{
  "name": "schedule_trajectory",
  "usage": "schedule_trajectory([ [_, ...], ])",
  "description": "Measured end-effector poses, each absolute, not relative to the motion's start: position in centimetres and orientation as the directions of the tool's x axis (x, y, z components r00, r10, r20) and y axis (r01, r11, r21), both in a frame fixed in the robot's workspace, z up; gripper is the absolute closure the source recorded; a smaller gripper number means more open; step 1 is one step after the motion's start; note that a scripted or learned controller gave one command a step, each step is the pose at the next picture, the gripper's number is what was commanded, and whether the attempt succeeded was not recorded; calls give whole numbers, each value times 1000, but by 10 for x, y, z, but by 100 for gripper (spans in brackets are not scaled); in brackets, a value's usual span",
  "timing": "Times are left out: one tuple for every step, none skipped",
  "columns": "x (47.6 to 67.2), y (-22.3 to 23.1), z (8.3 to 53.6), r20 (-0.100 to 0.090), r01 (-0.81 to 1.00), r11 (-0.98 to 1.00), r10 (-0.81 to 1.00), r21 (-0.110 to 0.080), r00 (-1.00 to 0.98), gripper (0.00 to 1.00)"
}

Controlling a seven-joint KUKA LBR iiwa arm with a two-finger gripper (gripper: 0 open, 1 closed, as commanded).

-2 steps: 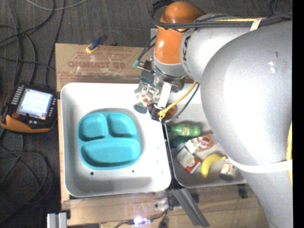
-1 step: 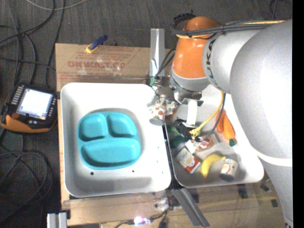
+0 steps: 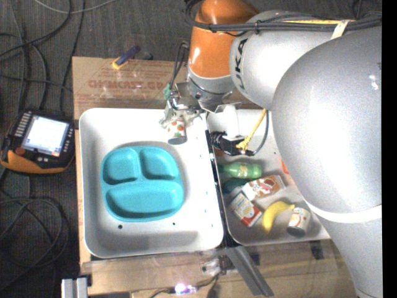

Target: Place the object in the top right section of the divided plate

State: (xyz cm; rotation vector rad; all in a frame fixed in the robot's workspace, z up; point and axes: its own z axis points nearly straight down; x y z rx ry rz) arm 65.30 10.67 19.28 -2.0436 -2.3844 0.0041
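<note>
The gripper (image 3: pixel 175 118) hangs over the far right corner of the left bin (image 3: pixel 93 228), and a small can (image 3: pixel 176 130) with a printed label sits clamped between its fingers, tilted a little. It is held there, I judge, because the spot lies just beyond the blue divided plate (image 3: pixel 144 182) — the arm reaches in from the right and needs only a short move toward the plate's top right section (image 3: pixel 156 162), which lies bare and close below the can. The can is clear of the bin floor as far as I can tell, so it is carried, not set down.

The plate lies flat in the middle of the left bin, its one large section toward the near side and two smaller ones toward the far side, so it is easy to reach from above.

The right bin (image 3: pixel 322 231) serves as the store. Counting what shows past the arm: one green bottle (image 3: pixel 242 169), two small cartons — one (image 3: pixel 265 186) beside the bottle, one (image 3: pixel 245 207) nearer — one banana (image 3: pixel 276 214), and one more small can (image 3: pixel 298 220) just beside the banana. Two bins, one plate, three sections.
</note>
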Motion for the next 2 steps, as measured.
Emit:
schedule_trajectory([
  [618,133,171,-1,981,193,981,-5,-193,100],
  [618,133,171,1,981,193,981,-5,-193,0],
])
